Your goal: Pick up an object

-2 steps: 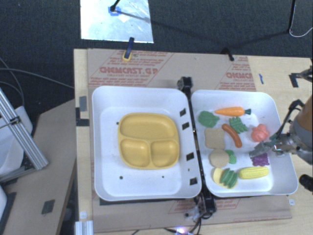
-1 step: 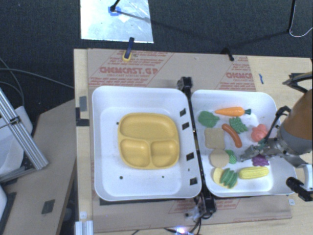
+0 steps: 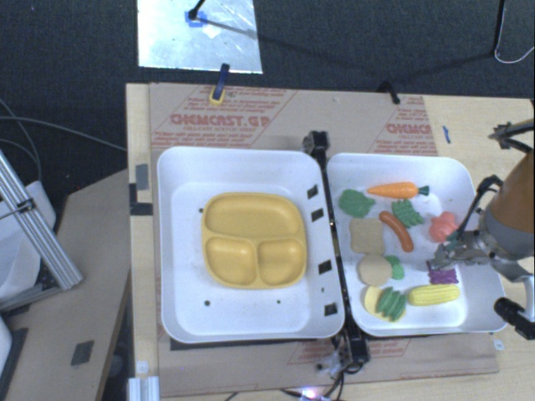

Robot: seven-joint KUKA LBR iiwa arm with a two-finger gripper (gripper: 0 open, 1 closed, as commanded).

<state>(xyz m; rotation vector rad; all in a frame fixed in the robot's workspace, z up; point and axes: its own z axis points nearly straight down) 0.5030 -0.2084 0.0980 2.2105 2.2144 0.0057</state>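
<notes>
Camera view: hand point(image 3: 441, 261) right above purple grapes point(image 3: 444, 276), beside corn point(image 3: 432, 294).

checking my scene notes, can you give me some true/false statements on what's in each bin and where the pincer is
1. The yellow tray lies in the left bin. True.
2. The carrot lies in the left bin. False: it is in the right bin, near the far wall.
3. The pincer is over the right bin, near the purple item. True.
4. The corn sits on the yellow tray. False: it lies in the right bin, by the near wall.
5. The sausage lies in the right bin. True.
</notes>
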